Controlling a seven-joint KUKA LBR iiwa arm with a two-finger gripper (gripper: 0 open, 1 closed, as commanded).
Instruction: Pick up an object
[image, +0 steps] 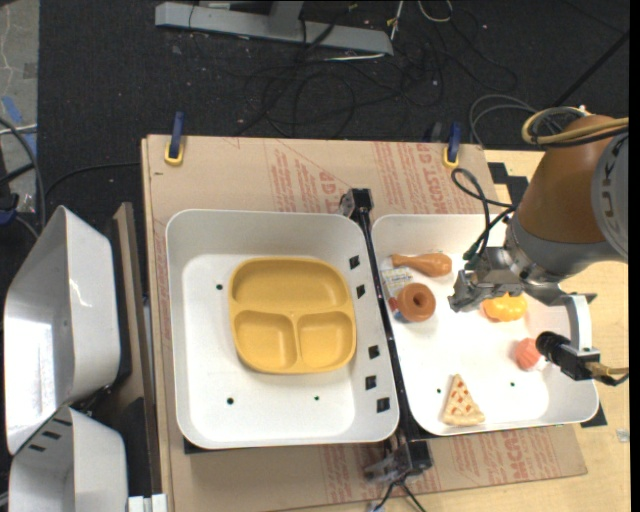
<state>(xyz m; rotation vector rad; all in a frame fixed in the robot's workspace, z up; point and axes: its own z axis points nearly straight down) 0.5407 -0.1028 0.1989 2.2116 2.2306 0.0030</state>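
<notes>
The right bin (560, 405) holds several toy foods. A tan drumstick (422, 263) lies near its back left, and a brown donut (415, 302) sits just in front of it. At the front lies a pizza slice (461, 402), with a small red piece (527, 352) toward the right. My gripper (472, 292) hangs low over the middle of this bin. It is right of the donut and right beside a yellow-orange piece (505, 308), which the wrist partly covers.
The left bin (190, 400) holds a yellow three-compartment plate (293, 313). A black divider (380, 330) runs between the bins. Grey containers (55, 330) stand off the bench at the left. Cables trail behind the bench and beside the arm.
</notes>
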